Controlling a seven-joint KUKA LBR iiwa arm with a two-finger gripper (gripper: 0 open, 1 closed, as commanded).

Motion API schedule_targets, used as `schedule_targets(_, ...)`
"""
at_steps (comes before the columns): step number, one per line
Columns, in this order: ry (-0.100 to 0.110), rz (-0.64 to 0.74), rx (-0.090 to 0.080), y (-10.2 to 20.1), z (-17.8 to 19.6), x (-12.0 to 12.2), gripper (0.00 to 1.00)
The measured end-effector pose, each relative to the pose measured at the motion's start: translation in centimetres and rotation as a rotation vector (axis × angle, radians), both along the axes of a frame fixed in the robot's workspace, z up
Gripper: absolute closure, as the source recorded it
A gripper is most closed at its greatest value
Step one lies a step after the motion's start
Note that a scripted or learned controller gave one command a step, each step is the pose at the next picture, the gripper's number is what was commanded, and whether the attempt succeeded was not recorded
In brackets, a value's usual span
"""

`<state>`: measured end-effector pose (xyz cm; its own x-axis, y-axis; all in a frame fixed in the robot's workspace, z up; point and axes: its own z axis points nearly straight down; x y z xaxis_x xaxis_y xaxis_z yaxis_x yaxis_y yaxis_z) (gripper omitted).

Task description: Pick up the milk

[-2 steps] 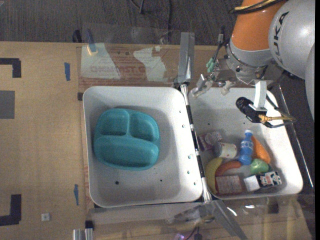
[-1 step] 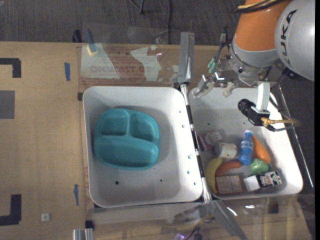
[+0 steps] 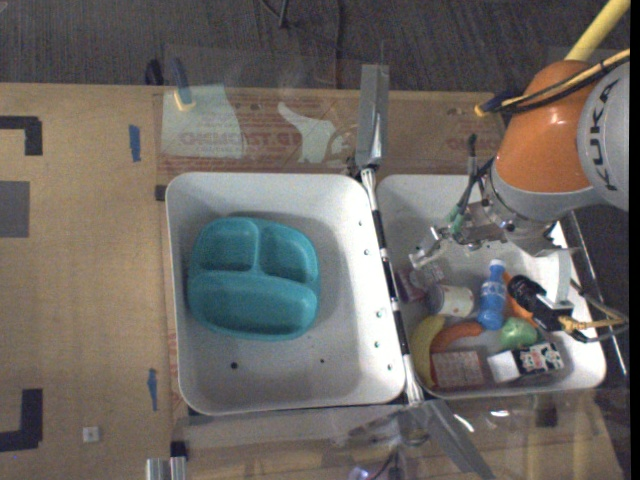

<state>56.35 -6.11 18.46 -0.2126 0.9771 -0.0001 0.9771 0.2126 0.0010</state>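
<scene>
The milk [image 3: 541, 358] is a small white carton with black cow patches. It lies in the near right corner of the right bin [image 3: 420, 203], beside a white block [image 3: 503, 366]. My gripper [image 3: 430, 255] hangs over the left middle of that bin, up and to the left of the milk and well apart from it. Just below the gripper is a small pale can [image 3: 455, 299] lying on its side.
Crowded in the right bin's near half are a blue bottle [image 3: 492, 296], a banana [image 3: 426, 338], an orange item [image 3: 458, 334], a green item [image 3: 518, 332] and a pinkish box [image 3: 458, 369]. The left bin [image 3: 200, 203] holds a teal compartment tray [image 3: 253, 276].
</scene>
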Motion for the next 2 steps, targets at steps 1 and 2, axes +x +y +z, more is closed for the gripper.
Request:
schedule_targets(1, -0.002, -0.169, -0.001, -0.5, 0.1, 7.5, 0.00)
schedule_targets(2, -0.005, -0.064, -0.001, -6.5, -9.7, 10.5, 0.00)
